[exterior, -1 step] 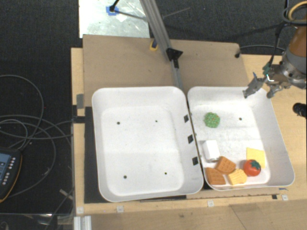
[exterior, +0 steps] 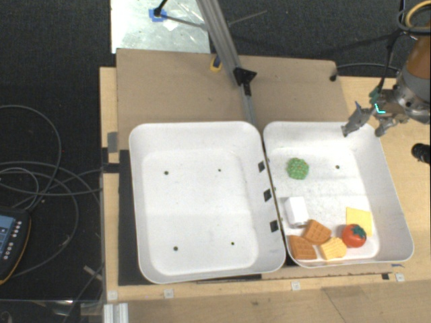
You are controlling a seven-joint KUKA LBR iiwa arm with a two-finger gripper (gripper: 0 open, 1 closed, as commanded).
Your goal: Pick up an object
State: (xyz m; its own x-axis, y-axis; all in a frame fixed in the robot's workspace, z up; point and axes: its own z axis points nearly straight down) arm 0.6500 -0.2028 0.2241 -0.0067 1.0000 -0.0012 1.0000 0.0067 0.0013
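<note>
My gripper (exterior: 367,124) hangs over the far right corner of the right bin (exterior: 323,134), its two fingers spread open with nothing between them. Below it in that bin lie a green knobbly ball (exterior: 297,168), a white block (exterior: 295,210), a yellow wedge (exterior: 359,219), a red tomato (exterior: 354,235) and three orange waffle-like pieces (exterior: 316,231), (exterior: 302,248), (exterior: 333,248). All of these sit well toward the near side, apart from the gripper.
The left bin (exterior: 145,180) lies beside the right one, joined by black clips (exterior: 267,194). A grey pole (exterior: 219,25) slants across the cardboard behind the bins. Cables trail on the dark floor at left.
</note>
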